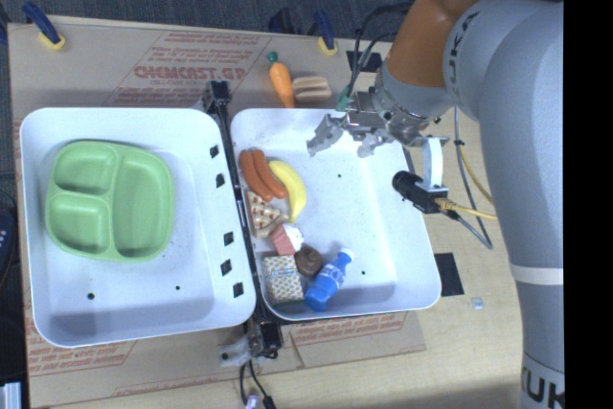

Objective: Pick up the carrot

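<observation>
Item: carrot (281, 82), on the bench outside the right bin (383, 235), beside its far rim; long axis roughly 12-to-6. From my gripper (347, 137) it lies toward 10 o'clock, near. Jaws spread, holding nothing.

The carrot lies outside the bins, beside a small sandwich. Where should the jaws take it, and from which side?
Probably across the orange middle of the carrot, coming from straight above. It lies flat on the cardboard beyond the right bin, and the sandwich sits close on its right, so closing along the carrot's free lengthwise flanks looks tight; grip nearer the green end.
</observation>
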`<state>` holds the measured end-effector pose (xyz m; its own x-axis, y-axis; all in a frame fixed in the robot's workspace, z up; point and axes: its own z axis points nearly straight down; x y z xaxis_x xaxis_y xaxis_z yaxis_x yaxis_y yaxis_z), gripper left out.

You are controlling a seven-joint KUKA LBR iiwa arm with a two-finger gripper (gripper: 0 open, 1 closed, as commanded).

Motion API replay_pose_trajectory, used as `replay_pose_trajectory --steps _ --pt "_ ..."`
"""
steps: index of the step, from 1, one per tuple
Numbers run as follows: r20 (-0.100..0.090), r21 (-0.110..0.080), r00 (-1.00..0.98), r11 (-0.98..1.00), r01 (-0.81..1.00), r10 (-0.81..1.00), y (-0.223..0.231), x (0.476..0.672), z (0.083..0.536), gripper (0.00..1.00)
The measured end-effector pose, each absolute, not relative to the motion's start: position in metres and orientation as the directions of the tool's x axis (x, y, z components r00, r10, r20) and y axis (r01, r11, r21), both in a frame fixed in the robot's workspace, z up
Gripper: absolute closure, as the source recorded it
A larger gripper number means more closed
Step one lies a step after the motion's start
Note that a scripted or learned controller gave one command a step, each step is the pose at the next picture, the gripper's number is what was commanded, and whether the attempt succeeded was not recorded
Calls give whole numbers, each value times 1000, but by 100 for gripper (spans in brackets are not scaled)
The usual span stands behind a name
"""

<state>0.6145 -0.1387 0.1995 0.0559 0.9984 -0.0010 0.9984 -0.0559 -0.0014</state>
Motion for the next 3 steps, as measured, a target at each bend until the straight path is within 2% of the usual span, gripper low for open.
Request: replay_pose_trajectory --steps 1,2,3 --pt "0 -3 235 -235 972 972 -140 656 109 0" --pt "0 -2 218 -218 976 976 -170 657 131 0" --pt "-1 -4 211 -211 977 977 -169 657 142 100"
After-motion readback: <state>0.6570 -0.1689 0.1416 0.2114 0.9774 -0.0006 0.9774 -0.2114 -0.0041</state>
